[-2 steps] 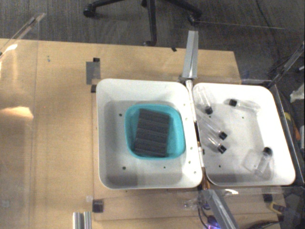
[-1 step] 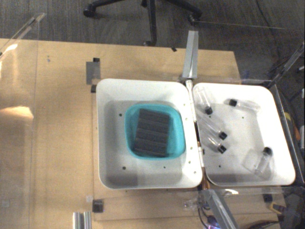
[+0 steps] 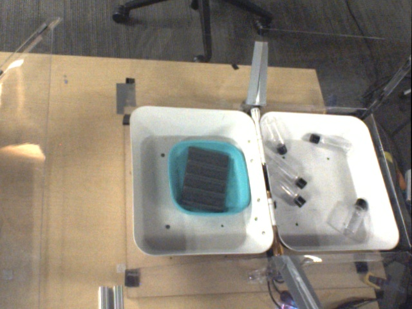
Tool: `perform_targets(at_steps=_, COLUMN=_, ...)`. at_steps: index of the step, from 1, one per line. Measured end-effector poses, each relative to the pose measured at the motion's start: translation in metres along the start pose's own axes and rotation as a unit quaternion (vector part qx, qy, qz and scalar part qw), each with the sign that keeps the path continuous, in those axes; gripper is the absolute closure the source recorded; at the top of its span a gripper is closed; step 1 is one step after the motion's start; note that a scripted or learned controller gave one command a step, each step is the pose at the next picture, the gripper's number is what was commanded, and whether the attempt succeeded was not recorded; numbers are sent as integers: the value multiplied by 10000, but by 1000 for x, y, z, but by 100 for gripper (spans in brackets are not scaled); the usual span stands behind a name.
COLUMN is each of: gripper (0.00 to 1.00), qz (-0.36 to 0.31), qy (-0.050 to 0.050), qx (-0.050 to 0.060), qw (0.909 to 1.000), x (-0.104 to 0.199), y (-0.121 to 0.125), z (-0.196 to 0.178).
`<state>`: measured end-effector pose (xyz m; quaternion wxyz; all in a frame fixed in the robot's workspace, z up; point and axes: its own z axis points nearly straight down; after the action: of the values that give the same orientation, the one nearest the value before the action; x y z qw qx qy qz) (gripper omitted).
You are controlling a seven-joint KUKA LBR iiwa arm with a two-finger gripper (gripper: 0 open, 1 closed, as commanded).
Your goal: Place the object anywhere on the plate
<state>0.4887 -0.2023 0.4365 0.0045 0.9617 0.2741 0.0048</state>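
White bins sit side by side on the wooden worktop point(image 3: 71, 192). I cannot tell if the end effector is spread or pressed together.

The left bin point(image 3: 148, 224) has a blue-green plate point(image 3: 175, 172) in its middle. The dark grey object point(image 3: 206, 177), a flat block with ridges, lies on the plate and fills most of it.

The right bin point(image 3: 380, 230) holds a few clear tubes point(image 3: 349, 216) with black caps, lying apart from each other.

A metal bar point(image 3: 257, 76) stands where the bins meet at the far side. Black chair legs point(image 3: 205, 11) show on the floor beyond.
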Motion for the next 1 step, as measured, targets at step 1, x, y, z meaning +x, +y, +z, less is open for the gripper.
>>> perform_targets(at_steps=1, gripper=0, qz=642, qy=0, qx=4, qw=9979, x=-2, y=3, z=0)
